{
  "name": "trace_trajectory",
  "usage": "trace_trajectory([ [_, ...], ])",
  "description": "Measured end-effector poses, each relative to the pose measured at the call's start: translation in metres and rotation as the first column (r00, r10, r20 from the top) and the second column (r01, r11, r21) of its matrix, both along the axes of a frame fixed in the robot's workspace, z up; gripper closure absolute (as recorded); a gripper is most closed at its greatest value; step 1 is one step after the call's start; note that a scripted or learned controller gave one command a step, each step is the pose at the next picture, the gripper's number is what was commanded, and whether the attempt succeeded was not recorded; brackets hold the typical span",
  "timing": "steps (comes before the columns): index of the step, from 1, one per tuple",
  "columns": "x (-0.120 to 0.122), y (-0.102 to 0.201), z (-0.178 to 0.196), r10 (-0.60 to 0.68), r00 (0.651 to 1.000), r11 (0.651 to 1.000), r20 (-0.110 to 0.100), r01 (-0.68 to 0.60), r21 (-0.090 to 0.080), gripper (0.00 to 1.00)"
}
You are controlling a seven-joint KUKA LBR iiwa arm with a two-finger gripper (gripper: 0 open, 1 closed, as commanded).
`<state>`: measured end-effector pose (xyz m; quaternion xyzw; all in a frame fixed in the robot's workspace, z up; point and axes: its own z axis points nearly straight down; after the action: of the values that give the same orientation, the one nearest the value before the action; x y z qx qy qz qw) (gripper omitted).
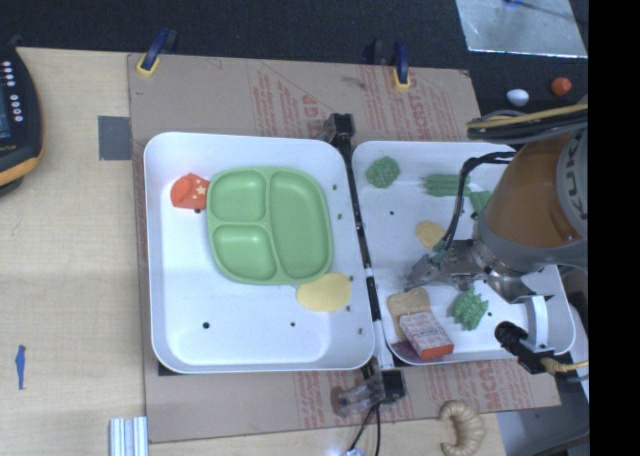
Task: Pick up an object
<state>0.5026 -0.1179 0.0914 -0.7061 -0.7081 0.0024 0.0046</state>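
Observation:
My gripper (432, 269) hangs low over the middle of the right bin (400, 159), reaching in from the right under the grey and orange arm (530, 209). Just below it lies a tan cracker (407, 301), and beside that a pink box with an orange end (425, 335). A small yellow piece (430, 234) sits just above the gripper. A green leafy toy (468, 309) lies to its lower right. I see nothing held in the gripper.
A round green item (382, 172) and a flat green one (440, 184) lie at the right bin's back. The left bin (250, 344) holds a green divided plate (270, 224), a red item (188, 191) and a yellow item (323, 292). A cable loops near the arm.

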Motion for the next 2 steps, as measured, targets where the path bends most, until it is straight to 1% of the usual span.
trace_trajectory([
  [1, 0.078, -0.003, 0.001, 0.002, 1.0, 1.0, 0.013, -0.002, -0.004, 0.0],
  [2, 0.075, -0.004, 0.011, 0.002, 1.0, 1.0, 0.006, -0.002, -0.003, 1.0],
])
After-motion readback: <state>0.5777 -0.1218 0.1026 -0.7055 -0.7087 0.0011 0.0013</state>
